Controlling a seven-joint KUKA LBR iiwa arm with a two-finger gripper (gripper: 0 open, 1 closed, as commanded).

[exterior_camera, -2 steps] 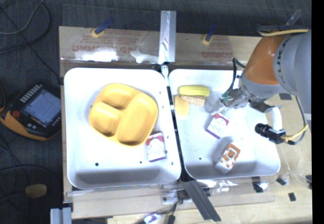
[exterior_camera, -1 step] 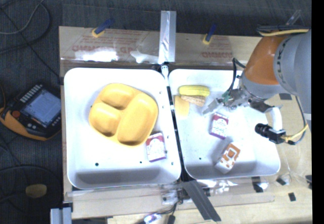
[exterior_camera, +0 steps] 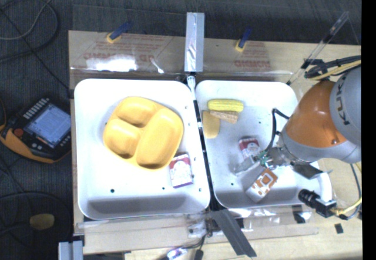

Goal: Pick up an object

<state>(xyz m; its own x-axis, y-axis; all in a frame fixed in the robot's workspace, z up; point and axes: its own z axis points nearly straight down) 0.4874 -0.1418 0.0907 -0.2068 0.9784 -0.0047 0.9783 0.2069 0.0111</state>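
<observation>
Hand (exterior_camera: 254, 163) blurred among red can (exterior_camera: 248, 147) and orange packet (exterior_camera: 262, 183).

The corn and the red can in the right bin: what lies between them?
In the camera view, bare white bin floor separates the corn from the red can. The bread wedge sits just under the corn.

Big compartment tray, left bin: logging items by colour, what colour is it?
Yellow, plain, no pattern; the compartment tray shows in the camera view.

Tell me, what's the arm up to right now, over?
Gripper low in right bin, beside red-and-white packet; nothing seen held. Orange-and-white packet just below it. Corn cob and wedge further off. Over.
</observation>
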